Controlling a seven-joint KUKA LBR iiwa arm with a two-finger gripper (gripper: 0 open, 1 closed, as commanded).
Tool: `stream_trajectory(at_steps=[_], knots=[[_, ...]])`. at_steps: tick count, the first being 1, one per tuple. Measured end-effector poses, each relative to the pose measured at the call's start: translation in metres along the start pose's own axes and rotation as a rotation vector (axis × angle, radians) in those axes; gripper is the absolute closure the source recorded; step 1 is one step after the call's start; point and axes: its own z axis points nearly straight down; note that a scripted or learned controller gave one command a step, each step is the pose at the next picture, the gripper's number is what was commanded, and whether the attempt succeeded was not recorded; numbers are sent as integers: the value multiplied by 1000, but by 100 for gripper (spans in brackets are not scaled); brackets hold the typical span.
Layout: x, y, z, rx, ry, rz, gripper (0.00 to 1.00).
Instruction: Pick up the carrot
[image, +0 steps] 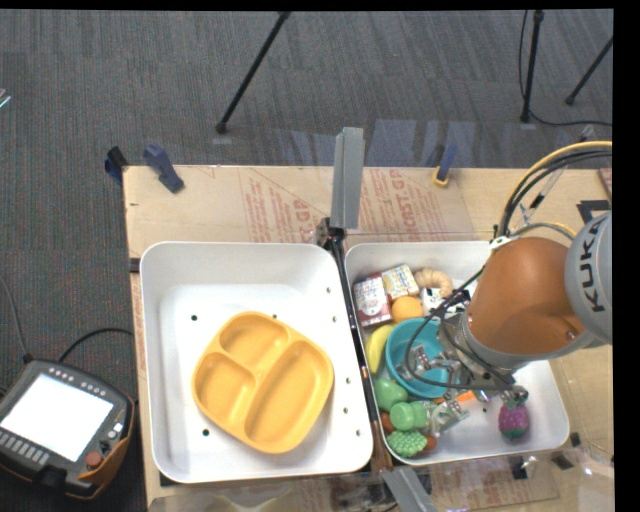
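- The end effector (447, 385) hangs low in the right bin (555, 425), over the crowded toys; I cannot tell its state.
- The arm (525, 297) reaches in from the right, its orange band bulking over the bin.
- The carrot (458, 400), a small orange piece, lies just below the end effector, near the green toys (405, 415) and the blue bowl (400, 350).
- A yellow tray (262, 381) sits in the left bin (170, 300).
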Motion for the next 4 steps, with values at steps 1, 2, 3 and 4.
stream_trajectory(at_steps=[1, 2, 3, 4], knots=[[0, 0, 0, 0, 0, 0, 0], [0, 0, 0, 0, 0, 0, 0], [0, 0, 0, 0, 0, 0, 0], [2, -6, -11, 9, 3, 3, 100]])
